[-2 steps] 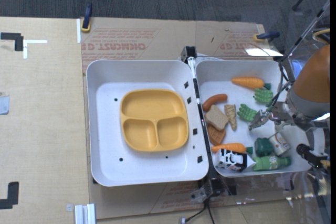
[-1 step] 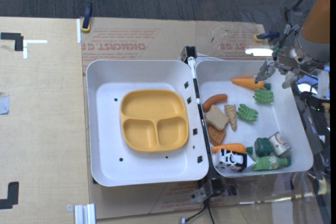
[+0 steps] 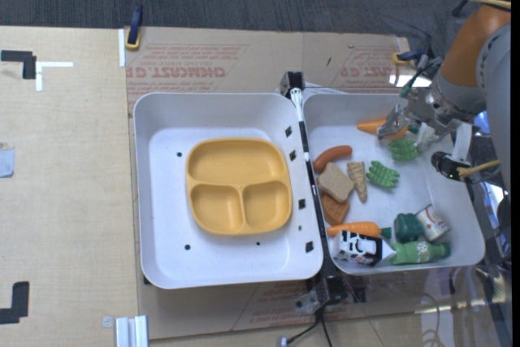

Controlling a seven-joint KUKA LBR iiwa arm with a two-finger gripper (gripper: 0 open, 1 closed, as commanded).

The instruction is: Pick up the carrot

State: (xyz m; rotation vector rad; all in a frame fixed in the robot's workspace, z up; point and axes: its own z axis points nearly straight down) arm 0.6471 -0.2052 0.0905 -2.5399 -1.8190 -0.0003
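In the camera view, the gripper (image 3: pixel 396 128) hangs over the right bin's (image 3: pixel 463 215) far side, fingers unclear, its tip just beside a carrot (image 3: pixel 371 126) lying toward the yellow tray (image 3: pixel 239 184), another carrot (image 3: pixel 354 229) nearer.

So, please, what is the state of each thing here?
Yellow plate: upright in the left bin, nothing in it.
Carrot: lying in the right bin, beside the gripper.
Second carrot: lying flat.
Green bottle: on its side.
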